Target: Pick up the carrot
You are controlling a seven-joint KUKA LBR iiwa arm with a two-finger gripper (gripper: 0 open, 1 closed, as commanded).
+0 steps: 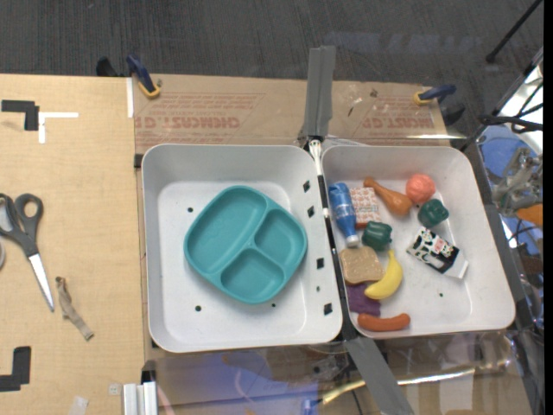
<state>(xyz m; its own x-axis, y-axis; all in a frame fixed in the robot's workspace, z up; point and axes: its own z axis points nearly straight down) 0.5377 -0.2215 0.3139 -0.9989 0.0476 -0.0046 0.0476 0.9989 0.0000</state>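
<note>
Down at the near edge of the right bin (484,232), a red sausage (384,322) lies flat along the front wall. Just behind it is a purple piece (356,297), mostly tucked under a yellow banana (386,279), and the banana leans against a slice of bread (359,266). Off to the right of those, a small cow-patterned carton (436,252) sits on its own.

Moving back through the middle, a dark green piece (377,234) sits beside a blue bottle (342,212), which lies lengthwise close to the bin's left wall. A pink-speckled packet (365,203) is wedged by the bottle, and a green pepper (433,213) sits further right.

Now the one that matters: the carrot (389,195) is in the far half of the right bin. It lies flat and angled, thin end toward the far left and thick end toward a peach-coloured ball (421,187) just beside it. It is free on top — nothing rests on it.

Over in the left bin (155,249), a teal divided plate (246,243) sits in the middle. Out on the tabletop (69,171) to the left lie grey-handled scissors (26,236).

At the far side, brown cardboard (225,119) runs behind both bins, pinned by a blue-and-yellow clamp (145,78) at the left and another (435,95) at the right.

As for the hand, apart or together — I cannot tell.
</note>
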